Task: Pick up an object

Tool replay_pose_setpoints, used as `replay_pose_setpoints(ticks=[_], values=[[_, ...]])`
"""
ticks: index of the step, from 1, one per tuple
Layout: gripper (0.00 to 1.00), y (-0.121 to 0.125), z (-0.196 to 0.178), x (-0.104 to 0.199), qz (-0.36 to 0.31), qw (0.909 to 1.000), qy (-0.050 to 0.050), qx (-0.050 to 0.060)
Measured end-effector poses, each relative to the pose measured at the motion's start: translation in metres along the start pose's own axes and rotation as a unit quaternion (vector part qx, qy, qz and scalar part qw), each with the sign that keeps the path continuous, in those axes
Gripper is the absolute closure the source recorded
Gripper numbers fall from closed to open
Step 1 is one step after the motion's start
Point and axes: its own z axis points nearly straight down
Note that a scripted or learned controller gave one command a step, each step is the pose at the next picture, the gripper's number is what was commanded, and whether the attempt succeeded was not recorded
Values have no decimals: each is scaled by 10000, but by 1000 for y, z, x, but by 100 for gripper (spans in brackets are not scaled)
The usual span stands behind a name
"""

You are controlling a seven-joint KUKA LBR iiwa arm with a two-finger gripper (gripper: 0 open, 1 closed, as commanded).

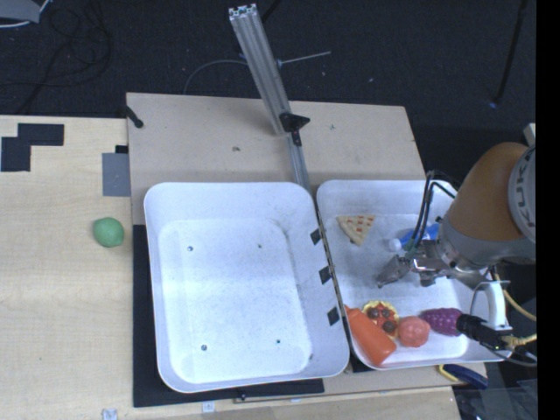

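White plastic of the right bin [337,201] surrounds my end effector [395,272], which hangs near the bin's middle; whether it is apart or together I cannot tell. At its eleven o'clock lies a waffle wedge [356,227], and at six o'clock sit an orange carrot [371,339], a pink ball [413,331] and purple grapes [443,320].

Two bins sit side by side on the bench [219,138]. In the right bin [376,195], a waffle wedge [356,227] lies toward the back; a carrot [370,339], pizza [380,312], ball [413,331] and grapes [443,321] line its front edge. Another ball [108,232] lies on the bench, left of the left bin [175,204].
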Motion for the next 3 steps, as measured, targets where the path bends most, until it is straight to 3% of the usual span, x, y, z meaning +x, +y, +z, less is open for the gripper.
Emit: replay_pose_setpoints(ticks=[1, 2, 3], values=[[0, 0, 21, 0, -3, 10000, -5, -25], [100, 1, 10, -1, 9, 10000, -6, -35], [100, 1, -52, 0, -1, 10000, -8, -40]])
